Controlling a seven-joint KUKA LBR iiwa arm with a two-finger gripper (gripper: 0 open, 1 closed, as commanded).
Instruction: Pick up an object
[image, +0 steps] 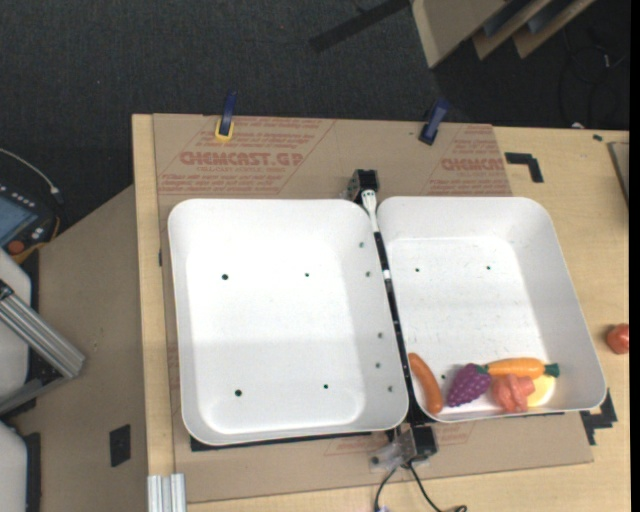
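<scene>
Along the near wall of the right-hand shallow white plastic bin (470, 300) lies a cluster of small toy foods. From left to right: an elongated orange-red sausage-shaped piece (425, 382), lying at a slant just beside the bin's left wall; a purple bunch of plastic grapes (467, 384); a pinkish-red lumpy piece (510, 392); and an orange carrot with a green tip (522, 368), lying across the top of the pink piece. A pale yellow piece (541, 391) shows at the right of the group, partly hidden, so its form cannot be told. The grapes, pink piece and carrot touch or nearly touch one another.

Beside it on the left sits a second shallow white plastic bin (280, 310), its floor marked by small dark dots. A black strip (385, 290) runs between the two bins. Both rest on a brown cardboard sheet with red lettering (260, 150), held at its far edge by two blue clamps (227, 112). The sheet lies on the pale wooden table (100, 330). A small red-orange object (618, 339) sits on the table, well to the right of the bins.

The claw's state cannot be told.
</scene>
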